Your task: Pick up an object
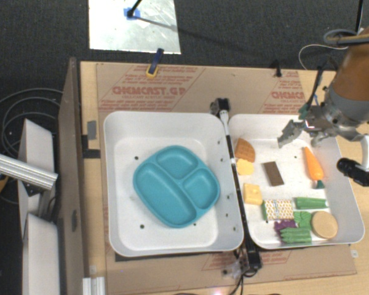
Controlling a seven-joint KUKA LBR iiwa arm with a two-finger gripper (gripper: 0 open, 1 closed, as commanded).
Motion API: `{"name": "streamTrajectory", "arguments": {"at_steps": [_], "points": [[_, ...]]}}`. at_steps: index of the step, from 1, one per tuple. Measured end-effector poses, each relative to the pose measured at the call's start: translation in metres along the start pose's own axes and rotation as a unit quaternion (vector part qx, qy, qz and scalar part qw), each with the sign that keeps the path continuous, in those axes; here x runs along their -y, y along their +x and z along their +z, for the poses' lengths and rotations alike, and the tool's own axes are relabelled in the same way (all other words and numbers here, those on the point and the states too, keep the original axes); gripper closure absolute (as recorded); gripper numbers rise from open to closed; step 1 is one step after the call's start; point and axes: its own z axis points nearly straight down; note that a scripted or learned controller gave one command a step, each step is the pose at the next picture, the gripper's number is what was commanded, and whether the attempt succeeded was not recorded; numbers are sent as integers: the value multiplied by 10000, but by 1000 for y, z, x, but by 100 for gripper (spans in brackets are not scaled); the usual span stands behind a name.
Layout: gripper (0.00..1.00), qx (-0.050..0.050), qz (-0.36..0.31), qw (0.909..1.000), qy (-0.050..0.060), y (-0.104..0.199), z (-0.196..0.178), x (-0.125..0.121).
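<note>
Camera view is looking down at a slant on a bench topped with brown cardboard (190, 82), where two shallow white bins are sitting side by side. Lying in the left white bin (120, 134) is a teal plastic tray with three compartments (176, 185), slightly turned. The right white bin (350, 217) is holding a scatter of toy food: a tan bread-like wedge (245, 149) near its upper left corner, a pale yellow block (245, 167) just below that, a second yellow cheese-like cube (253, 193) lower down, a dark brown flat rectangle (272, 173) in the middle, and an orange carrot with a green tip (313, 166) lying toward the right side. Along the near edge, a speckled white packet (278, 209), a purple ridged piece (285, 225), green bean-like pieces (309, 203) and a round tan disc (324, 224) are crowding close together.

The grey arm with its orange band (360, 72) is reaching in from the right, and the two-finger gripper (301, 131) is hovering over the upper part of the right bin, just above and left of the carrot's top. Its fingers are standing apart, splayed, with nothing between them. The carrot, the brown rectangle and the rest are all lying on the bin floor.

A silvery sheet (135, 17) is lying on the dark floor beyond the bench.
</note>
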Motion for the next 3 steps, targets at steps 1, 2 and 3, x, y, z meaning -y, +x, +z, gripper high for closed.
{"name": "streamTrajectory", "arguments": {"at_steps": [1,2,3], "points": [[0,-4,11,10000,24,-5,58,5],[0,-6,10,10000,31,-11,123,11],[0,-12,-6,10000,21,11,144,24]]}}
